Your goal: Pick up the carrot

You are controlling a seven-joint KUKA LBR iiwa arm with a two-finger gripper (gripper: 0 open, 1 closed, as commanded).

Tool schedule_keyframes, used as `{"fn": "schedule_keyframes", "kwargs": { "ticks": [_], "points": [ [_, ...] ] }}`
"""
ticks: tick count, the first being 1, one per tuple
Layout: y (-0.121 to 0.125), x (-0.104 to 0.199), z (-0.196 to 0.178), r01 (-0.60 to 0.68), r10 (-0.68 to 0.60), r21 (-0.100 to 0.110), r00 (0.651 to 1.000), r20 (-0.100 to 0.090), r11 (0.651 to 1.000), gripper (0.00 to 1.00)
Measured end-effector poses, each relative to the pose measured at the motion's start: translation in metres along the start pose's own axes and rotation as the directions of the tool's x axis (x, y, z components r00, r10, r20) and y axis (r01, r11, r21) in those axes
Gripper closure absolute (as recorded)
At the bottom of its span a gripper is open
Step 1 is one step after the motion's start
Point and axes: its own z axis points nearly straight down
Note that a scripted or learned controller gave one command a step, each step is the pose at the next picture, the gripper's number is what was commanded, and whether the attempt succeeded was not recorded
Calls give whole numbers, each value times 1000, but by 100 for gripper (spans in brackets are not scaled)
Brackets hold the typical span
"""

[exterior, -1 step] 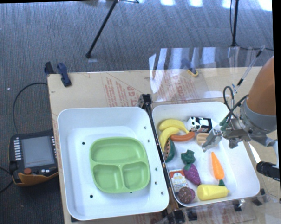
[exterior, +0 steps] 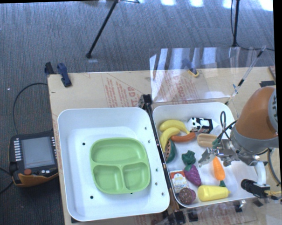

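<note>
My tool (exterior: 216, 156) hangs over the right bin (exterior: 227, 109), its metal fingers (exterior: 207, 157) reaching in from the orange-banded wrist at the right. The carrot (exterior: 218, 169) lies just beneath and beside them, orange with a green top at its lower end, pointing roughly up and down in the bin's right half. The fingers look spread, with the carrot's upper end close by; I cannot tell whether they touch it, and nothing sits clamped between them.

Around the carrot the bin is crowded. Two bananas (exterior: 171, 128) curve along the upper left, a hot dog (exterior: 183, 137) lies beside them, and a black-and-white cow toy (exterior: 200, 125) sits near the top. A tan bread-like piece (exterior: 207, 140) rests just above my tool. Lower down are a green leafy piece (exterior: 188, 157), a purple eggplant (exterior: 193, 175), a small printed box (exterior: 179, 180), a brown round patty (exterior: 186, 195) and a yellow piece (exterior: 212, 192) near the carrot's green end.

The left bin (exterior: 76, 131) holds a green divided plate (exterior: 120, 164). A pendant (exterior: 33, 157) lies on the floor left of the bench (exterior: 102, 88).
</note>
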Motion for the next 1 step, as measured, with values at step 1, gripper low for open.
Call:
{"fn": "schedule_keyframes", "kwargs": {
  "ticks": [1],
  "points": [
    [3, 1, -13, -5, 4, -8, 1000, -2, 1000, 100]
  ]
}}
